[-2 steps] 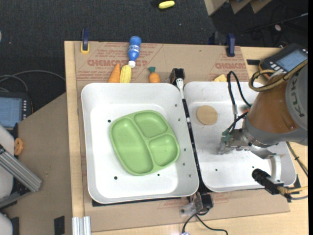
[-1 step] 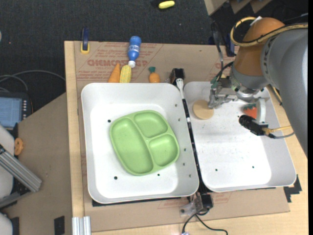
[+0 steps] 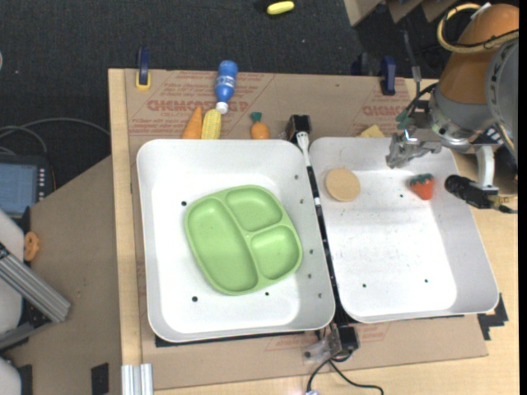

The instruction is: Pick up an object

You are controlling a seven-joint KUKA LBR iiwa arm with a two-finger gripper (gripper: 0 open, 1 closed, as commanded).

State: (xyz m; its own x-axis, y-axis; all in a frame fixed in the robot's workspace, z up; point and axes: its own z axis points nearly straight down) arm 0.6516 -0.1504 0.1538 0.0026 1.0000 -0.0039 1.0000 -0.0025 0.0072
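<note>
— Hand (image 3: 405, 148) position? Gripping anything?
— Over the right bin's (image 3: 412, 262) far edge. Whether it grips, I cannot tell.
— Objects in that bin?
— Tan disc (image 3: 342, 184) near its far-left corner; red strawberry toy (image 3: 422, 187) just right of the hand, apart from it.

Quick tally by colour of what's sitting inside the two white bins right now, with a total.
Green: 1, the green three-compartment plastic plate in the left bin.
Tan: 1, the round tan disc in the right bin.
Red: 1, the small red strawberry-like toy with a green top, also in the right bin.
Total: 3
</note>
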